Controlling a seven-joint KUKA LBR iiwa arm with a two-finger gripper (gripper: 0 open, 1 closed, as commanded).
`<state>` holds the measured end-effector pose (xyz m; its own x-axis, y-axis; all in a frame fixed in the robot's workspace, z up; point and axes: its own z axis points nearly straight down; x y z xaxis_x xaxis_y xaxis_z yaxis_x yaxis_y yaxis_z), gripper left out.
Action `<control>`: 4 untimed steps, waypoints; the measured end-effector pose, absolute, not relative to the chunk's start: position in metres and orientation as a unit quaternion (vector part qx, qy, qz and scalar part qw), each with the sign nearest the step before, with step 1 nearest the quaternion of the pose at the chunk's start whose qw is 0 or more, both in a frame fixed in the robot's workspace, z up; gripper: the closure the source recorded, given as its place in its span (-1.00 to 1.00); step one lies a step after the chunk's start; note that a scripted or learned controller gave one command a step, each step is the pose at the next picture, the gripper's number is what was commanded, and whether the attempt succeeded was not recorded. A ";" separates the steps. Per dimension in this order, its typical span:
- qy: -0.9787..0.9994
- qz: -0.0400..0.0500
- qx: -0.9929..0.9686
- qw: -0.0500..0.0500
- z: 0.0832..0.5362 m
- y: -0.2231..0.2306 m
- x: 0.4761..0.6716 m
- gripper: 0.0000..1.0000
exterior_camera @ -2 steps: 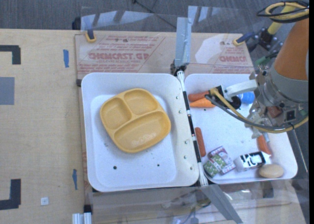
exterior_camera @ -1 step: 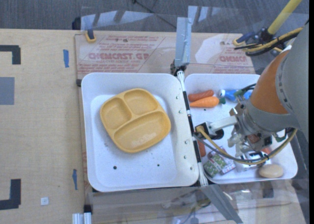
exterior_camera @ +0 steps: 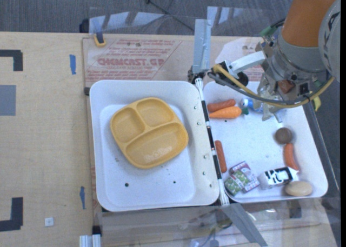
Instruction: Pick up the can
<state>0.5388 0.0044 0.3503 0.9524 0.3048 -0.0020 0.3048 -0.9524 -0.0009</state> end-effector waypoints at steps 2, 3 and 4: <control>-0.099 -0.001 -0.995 0.000 0.281 0.070 0.634 1.00; -0.097 -0.001 -0.995 0.000 0.291 0.069 0.634 1.00; -0.118 0.003 -0.993 0.001 0.274 0.055 0.615 1.00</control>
<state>0.6145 0.0547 0.2738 0.9721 0.2345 -0.0048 0.2345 -0.9721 -0.0018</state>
